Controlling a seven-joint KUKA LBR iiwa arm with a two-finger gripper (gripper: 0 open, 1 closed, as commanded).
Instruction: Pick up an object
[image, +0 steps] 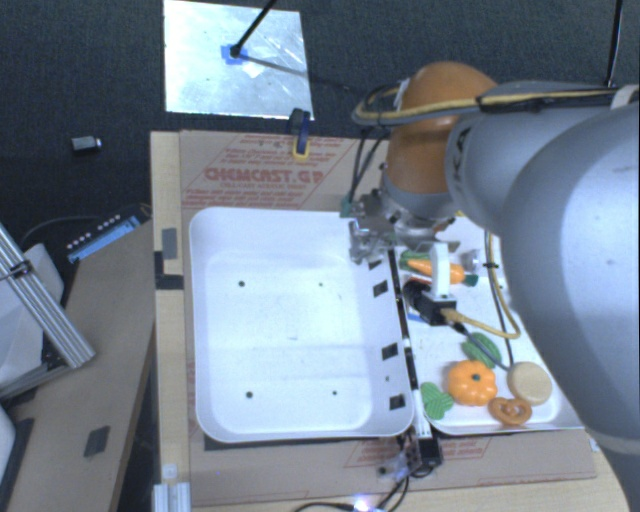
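Observation:
My gripper (368, 243) hangs over the far end of the divider between the two white bins, at the left bin's (290, 330) far right corner. The right bin (440, 345) holds an orange carrot with a green top (441, 268) just right of the gripper. Nearer the front lie a green leafy piece (484, 348), an orange pumpkin (470, 383), a beige round piece (530, 382), a small brown ring-shaped piece (511, 410) and another green piece (435, 400). The arm's grey body covers the right bin's right side.
Both bins rest on a cardboard sheet (260, 172) on the bench. A shiny metal plate (235, 60) lies at the back, with a yellow-and-blue clamp (300, 135) at the cardboard's far edge. An aluminium frame (40, 310) stands at the left.

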